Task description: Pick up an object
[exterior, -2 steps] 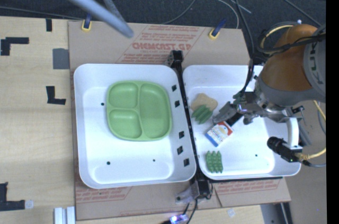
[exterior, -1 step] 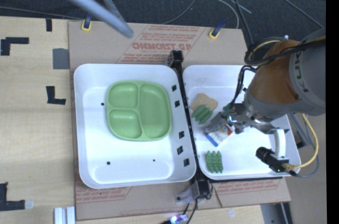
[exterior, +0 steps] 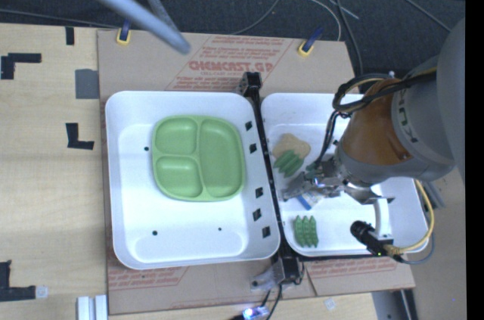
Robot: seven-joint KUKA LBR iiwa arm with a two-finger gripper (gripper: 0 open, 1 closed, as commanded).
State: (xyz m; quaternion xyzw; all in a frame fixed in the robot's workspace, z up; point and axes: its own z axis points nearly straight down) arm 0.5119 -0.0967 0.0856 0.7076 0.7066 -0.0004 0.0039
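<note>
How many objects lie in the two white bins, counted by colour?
Green: 3, namely the green divided plastic plate, the small green ridged block and the green striped piece.
Tan: 1, the tan flat piece.
Total: 4

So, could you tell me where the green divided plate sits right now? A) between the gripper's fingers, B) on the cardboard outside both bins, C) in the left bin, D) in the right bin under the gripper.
C: the green divided plate lies flat on the floor of the left bin, apart from the gripper, which is over the small items in the right bin.
</note>
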